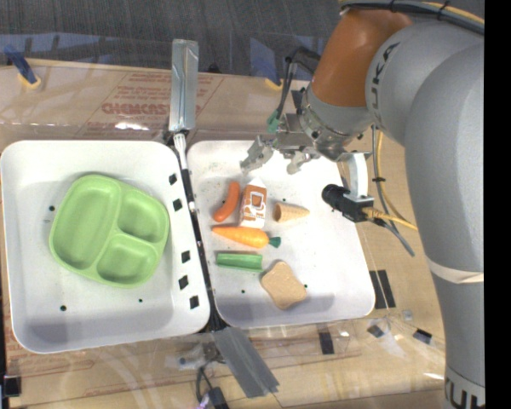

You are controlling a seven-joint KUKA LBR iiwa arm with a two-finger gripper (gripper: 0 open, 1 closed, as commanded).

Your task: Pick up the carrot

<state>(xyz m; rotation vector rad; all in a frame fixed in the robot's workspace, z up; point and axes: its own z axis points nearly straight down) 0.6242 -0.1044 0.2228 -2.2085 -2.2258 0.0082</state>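
Note:
The carrot (242,238) lies flat in the middle of the right bin (341,292), orange, with its green stub pointing right. My gripper (278,157) hangs over the bin's back part, above and to the right of the carrot and apart from it. Its two fingers (257,153) are spread, with nothing between them.
Around the carrot lie a sausage (227,201), a small milk carton (254,206), an ice cream cone (291,212), a green stick (239,261) and a slice of bread (283,285). A green divided plate (109,227) sits in the left bin (34,313).

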